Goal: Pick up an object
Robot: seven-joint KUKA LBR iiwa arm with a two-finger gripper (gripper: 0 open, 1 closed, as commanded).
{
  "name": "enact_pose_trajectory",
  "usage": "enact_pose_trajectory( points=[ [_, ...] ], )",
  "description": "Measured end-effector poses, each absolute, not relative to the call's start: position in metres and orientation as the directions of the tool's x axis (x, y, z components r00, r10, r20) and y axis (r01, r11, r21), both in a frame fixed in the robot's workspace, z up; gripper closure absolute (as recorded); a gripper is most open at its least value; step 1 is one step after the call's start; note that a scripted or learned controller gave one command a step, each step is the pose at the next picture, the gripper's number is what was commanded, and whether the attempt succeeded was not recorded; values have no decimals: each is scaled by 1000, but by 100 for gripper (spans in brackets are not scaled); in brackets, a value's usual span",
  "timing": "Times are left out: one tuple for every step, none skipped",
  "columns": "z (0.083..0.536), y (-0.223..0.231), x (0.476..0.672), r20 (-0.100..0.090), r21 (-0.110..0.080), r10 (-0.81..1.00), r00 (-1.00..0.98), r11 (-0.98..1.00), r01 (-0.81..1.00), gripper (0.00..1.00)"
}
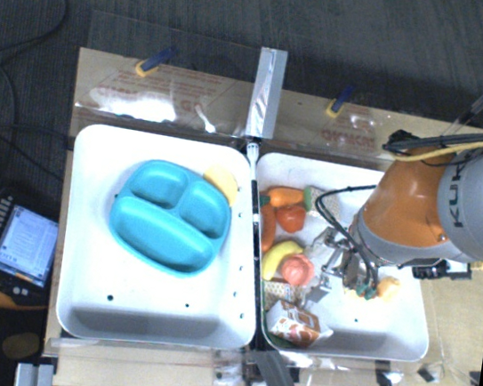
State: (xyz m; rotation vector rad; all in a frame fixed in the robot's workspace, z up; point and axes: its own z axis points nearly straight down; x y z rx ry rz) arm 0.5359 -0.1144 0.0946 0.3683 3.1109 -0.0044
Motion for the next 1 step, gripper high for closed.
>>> enact_pose_trajectory(
  points=[
    [90,-153,599,-15,0,293,-956,956,293,0]
  ],
)
